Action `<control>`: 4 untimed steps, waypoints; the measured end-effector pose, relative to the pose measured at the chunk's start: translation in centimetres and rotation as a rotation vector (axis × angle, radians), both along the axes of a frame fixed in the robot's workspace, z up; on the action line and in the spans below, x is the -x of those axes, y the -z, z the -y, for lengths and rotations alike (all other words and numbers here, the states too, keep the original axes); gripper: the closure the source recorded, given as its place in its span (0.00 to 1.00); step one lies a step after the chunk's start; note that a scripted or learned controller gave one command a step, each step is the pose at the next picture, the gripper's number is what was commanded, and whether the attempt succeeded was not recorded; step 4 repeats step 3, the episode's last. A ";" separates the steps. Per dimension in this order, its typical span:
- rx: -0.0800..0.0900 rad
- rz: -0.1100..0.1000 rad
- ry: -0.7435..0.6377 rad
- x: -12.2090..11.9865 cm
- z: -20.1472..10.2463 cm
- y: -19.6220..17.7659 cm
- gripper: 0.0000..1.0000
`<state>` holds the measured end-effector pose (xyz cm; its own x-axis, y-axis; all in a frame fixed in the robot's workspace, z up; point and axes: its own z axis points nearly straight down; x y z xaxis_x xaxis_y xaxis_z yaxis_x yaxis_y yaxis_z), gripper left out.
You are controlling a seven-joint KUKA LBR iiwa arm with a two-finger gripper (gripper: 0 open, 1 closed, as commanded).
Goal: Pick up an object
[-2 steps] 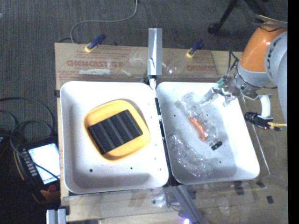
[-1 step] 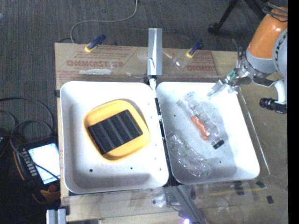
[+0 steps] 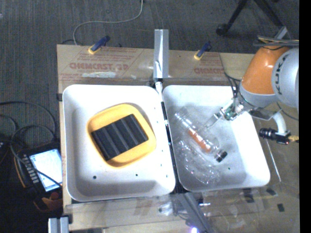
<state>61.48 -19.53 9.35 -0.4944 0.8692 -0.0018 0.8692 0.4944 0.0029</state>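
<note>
Clear plastic bottle (image 3: 198, 136) in the right bin (image 3: 252, 144), lying on its side, long axis slanting from upper left to the dark cap at lower right. End effector (image 3: 228, 112) poised up and to the right of it, near but apart, grip state impossible to judge. Crinkled clear wrap (image 3: 197, 166) just below. Left bin (image 3: 77, 130) carrying a yellow tray (image 3: 121, 134). Beneath, a cardboard-topped counter (image 3: 73, 62).

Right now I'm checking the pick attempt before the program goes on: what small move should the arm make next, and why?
Probably ease the gripper down and toward the view's left, to the clear bottle lying on its side in the right bin. The gripper sits near that bin's upper right, beside the bottle's near end, with nothing seen between its fingers. The yellow tray lies in the left bin, farther off.
</note>
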 end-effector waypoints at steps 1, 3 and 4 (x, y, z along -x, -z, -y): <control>0.002 0.010 -0.056 0.7 -6.0 0.1 0.00; -0.006 -0.004 0.017 -2.4 -3.0 -1.5 0.00; -0.006 -0.004 0.017 -2.4 -3.0 -1.5 0.00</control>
